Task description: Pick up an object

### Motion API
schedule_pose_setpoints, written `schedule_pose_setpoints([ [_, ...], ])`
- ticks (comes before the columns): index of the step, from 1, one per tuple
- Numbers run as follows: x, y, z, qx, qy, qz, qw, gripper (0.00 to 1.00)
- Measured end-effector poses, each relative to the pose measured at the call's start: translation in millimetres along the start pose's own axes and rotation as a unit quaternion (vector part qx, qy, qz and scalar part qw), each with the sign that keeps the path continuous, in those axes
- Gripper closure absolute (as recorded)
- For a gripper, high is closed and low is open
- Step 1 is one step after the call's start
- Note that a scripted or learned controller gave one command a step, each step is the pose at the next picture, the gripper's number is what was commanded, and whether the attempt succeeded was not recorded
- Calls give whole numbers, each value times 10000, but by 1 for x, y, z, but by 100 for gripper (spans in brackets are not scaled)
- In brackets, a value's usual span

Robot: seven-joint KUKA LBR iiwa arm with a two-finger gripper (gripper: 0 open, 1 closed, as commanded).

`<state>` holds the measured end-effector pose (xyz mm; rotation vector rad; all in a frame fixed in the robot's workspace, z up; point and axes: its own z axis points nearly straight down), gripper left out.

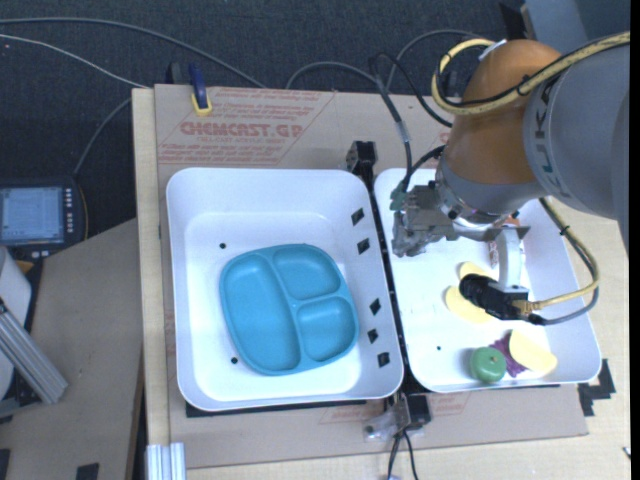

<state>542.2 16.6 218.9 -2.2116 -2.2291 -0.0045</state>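
My gripper (408, 236) hangs low over the upper left part of the right bin (430, 353), close to the wall between the two bins. Several small things lie in the right bin, all to the gripper's lower right. A flat yellow piece (458, 305) sits mid-bin, partly hidden by the robot's own parts. A green round object (488, 364) rests near the front edge, with a purple bit (514, 367) touching its right side. Another yellow piece (535, 351) lies just right of them. Nothing lies directly under the gripper.
The left bin (190, 228) holds a blue divided tray (288, 308) in its middle. The grey arm with its orange band (500, 118) covers the right bin's back right. A cardboard sheet (240, 118) lies behind the bins.
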Motion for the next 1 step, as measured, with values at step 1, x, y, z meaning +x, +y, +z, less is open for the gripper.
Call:
schedule_pose_setpoints([
  [1,55,15,6,2,-2,3,10000,100],
])
